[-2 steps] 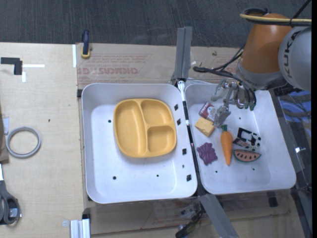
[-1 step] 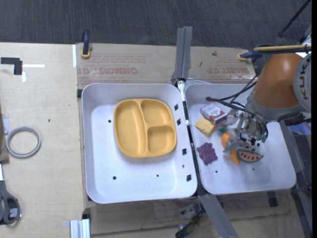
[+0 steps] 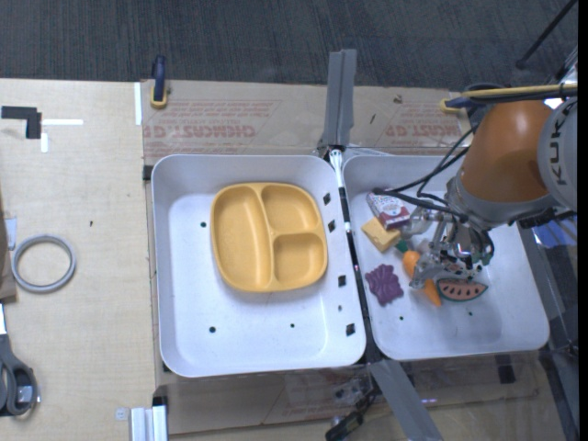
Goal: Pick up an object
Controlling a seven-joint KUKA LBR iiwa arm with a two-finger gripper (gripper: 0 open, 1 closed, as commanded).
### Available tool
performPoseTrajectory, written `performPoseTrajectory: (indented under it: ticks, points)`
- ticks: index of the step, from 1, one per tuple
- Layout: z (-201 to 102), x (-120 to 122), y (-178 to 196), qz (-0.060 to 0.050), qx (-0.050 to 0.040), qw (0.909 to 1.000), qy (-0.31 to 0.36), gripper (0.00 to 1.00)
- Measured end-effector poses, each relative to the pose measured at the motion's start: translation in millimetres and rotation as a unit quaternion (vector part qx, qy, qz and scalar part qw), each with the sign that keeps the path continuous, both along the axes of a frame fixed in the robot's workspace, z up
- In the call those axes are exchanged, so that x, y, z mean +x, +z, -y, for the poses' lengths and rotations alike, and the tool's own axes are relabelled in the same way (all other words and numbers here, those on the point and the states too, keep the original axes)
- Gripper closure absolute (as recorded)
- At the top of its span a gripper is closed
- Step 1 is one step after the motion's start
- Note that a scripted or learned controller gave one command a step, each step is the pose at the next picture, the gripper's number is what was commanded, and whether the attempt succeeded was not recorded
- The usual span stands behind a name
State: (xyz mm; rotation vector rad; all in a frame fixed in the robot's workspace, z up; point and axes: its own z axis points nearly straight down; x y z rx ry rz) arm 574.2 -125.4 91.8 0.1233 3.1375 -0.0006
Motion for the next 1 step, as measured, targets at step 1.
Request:
performPoseTrajectory:
  ticks: [1]
  points:
    - [-0.8, 1.4, 9.5, 0.002, -0.0004, 1.0000, 0.001, 1.00]
